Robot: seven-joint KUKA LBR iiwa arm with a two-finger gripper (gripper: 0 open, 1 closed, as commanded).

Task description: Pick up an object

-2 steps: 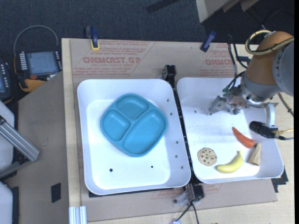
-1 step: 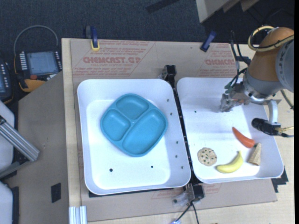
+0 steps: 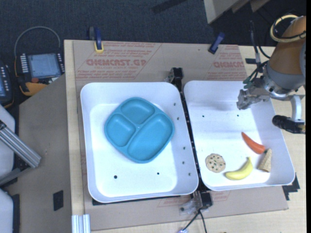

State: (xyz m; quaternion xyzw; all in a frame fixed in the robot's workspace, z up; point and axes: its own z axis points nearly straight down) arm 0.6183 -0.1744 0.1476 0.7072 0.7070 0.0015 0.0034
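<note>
Desk (image 3: 73,106) carrying two shallow white bins side by side, cardboard sheet beneath.

Left bin (image 3: 97,178) — holding a blue divided plate (image 3: 139,129), three compartments, lying flat near the middle and slightly turned. Nothing on the plate.

Right bin (image 3: 214,101) — four small items gathered in the near half, toward the right wall. Going across: a cookie (image 3: 215,162) lying flat; a banana (image 3: 240,171) just beside it, curved, tip rising to the right; an orange-red carrot-like piece (image 3: 253,142) above the banana, lying at a slant; a tan wedge-shaped piece (image 3: 265,159), touching or nearly touching the carrot's lower end — cannot tell which.

Gripper (image 3: 245,100) hanging over the far right part of the right bin, well apart from all four items. Nothing visible between its fingers; too small and dark to tell whether spread or closed.

Progress, as a judgement: pick not yet done. All candidate items resting on the bin floor, none lifted. Left to do — choose one item, move toward the near half of the bin, descend, close, lift. Carrot-like piece nearest the gripper, hence the likeliest first target.
</note>
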